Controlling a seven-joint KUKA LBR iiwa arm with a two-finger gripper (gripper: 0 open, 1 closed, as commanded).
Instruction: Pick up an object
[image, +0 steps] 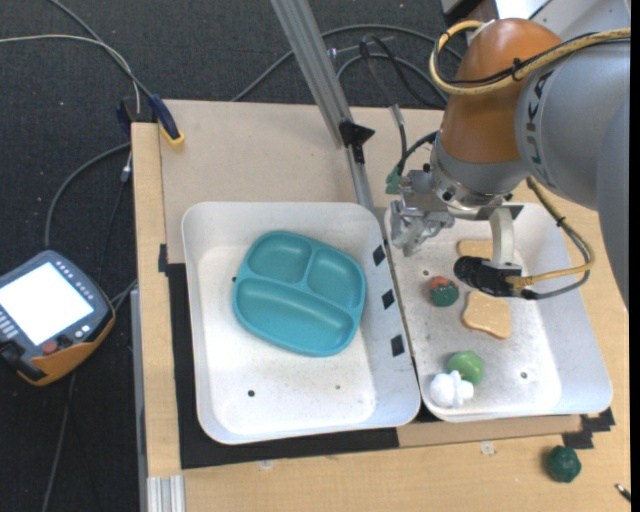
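- A dark green round object (563, 463) is lying on the wooden bench (260, 150), near right, outside the bins.
- A white lumpy toy (451, 388) and a green ball-like piece (465, 365) are sitting touching in the right white bin (580, 370).
- A tan toast-shaped piece (487, 317) is lying farther in, a small red-and-green object (443, 292) to its left.
- A teal divided plastic plate (299, 291) is resting in the left white bin (215, 400).
- The claw (408, 233) is hovering over the right bin's far left corner; I cannot tell its state.

plate (298, 292) teal | bins (290, 412) white | toast (487, 316) tan | ball (465, 365) green
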